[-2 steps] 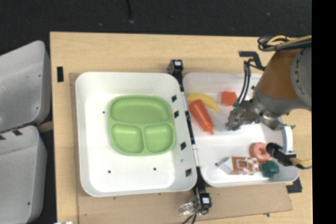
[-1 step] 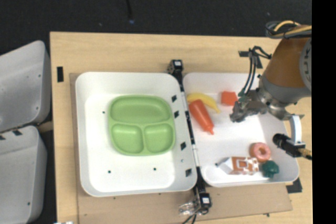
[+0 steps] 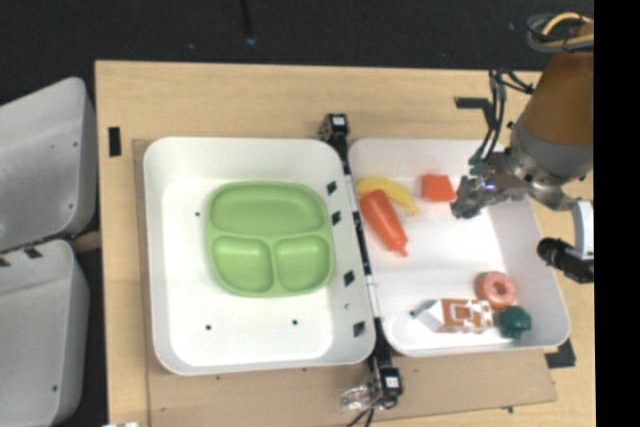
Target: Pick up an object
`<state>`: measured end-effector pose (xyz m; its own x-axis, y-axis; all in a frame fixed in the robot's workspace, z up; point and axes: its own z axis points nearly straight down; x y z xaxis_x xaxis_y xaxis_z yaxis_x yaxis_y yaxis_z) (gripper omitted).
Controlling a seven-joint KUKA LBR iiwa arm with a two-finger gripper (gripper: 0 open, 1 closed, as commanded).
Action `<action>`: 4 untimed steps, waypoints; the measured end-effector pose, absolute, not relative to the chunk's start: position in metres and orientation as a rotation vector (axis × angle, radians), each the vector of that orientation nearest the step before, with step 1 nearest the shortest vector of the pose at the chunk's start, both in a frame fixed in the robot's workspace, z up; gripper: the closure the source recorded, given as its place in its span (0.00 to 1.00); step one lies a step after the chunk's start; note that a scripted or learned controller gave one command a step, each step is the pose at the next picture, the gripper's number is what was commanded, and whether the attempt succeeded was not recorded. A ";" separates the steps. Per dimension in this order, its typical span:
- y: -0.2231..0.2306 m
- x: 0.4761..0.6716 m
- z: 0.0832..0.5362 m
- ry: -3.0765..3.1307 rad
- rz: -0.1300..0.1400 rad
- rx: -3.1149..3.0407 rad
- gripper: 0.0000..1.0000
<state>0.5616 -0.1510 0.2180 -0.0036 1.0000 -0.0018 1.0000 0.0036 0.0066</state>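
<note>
While the gripper (image 3: 468, 205) hangs low near the right bin's (image 3: 520, 340) far edge, just right of an orange block (image 3: 436, 187), its fingers' state cannot be told.

Nearest the divider, an orange carrot (image 3: 384, 220) lies with its long axis slanting from far-left to near-right, beside a yellow banana (image 3: 390, 191); a pink ring (image 3: 496, 288), a green piece (image 3: 515, 321) and a white-orange toy (image 3: 455, 315) crowd the near-right corner. A green divided plate (image 3: 269, 237) sits mid left bin (image 3: 175, 335).

The gripper (image 3: 468, 206) hangs over the right bin (image 3: 440, 255) just beside an orange block (image 3: 436, 187), near a banana (image 3: 388, 192) and carrot (image 3: 384, 221).
</note>
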 end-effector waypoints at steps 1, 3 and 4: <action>-0.152 0.562 0.227 2.225 0.003 2.214 1.00; -0.045 0.587 0.232 2.229 0.005 2.211 1.00; 0.000 0.604 0.242 2.228 0.005 2.213 1.00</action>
<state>0.6039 -0.0003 0.2419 -0.0069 1.0000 0.0013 1.0000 0.0069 0.0036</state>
